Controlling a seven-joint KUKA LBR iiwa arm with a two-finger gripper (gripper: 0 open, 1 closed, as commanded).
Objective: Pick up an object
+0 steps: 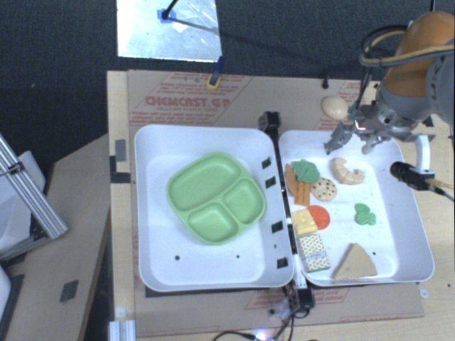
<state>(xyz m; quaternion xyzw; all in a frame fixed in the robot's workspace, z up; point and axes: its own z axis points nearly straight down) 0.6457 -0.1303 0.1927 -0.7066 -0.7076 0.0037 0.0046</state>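
Hovering over the far rim of the right bin [409, 212], the gripper [354, 139] has its two fingers spread apart with nothing between them. Released, then, and empty. Fingers point down and toward the bin floor, a posture that reads as an approach to a pick and not a lift.

Landmark for what follows: the croissant [348, 170], a pale curled pastry piece in the far half of the right bin. It lies just below the gripper and is, by my reckoning, the likeliest target, though the task names no particular object.

Positions taken from the croissant:
- cookie [323, 188], just to its near left, dotted with chips.
- green leafy piece [306, 170], to its left, lying over orange carrot sticks [295, 185].
- red tomato slice [319, 217] and yellow cheese block [305, 222], nearer the camera, touching each other.
- small green piece [365, 215], on the near right, standing alone.
- patterned cracker [313, 252] and tan bread wedge [354, 263], well toward the near rim.
- egg [334, 107], beyond it, outside the bin on the bench.

Toy food is scattered loose on one side, presumably as the pick supply; the left bin [153, 190] carries a green divided plate [216, 197], presumably as a receiving dish.

Nothing is picked yet. The croissant's curve may slip from a two-finger pinch.
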